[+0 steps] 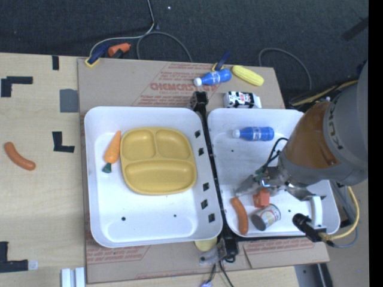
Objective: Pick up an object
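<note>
Now the gripper (258, 187) hangs low in the right bin (222, 160), just above an orange block (261, 199); grip state unclear.

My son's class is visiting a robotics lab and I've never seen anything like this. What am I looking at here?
One camera looks down at a slant on a bench with two shallow white bins. The grey arm with an orange band reaches in from the right; its grasping tool is low in the right-hand white bin, just above a small red block. Whether it holds anything can't be seen. Nearby lie a blue plastic bottle, a toy sausage and a small tin can. The left-hand white bin holds a yellow divided plate and a toy carrot.
</note>
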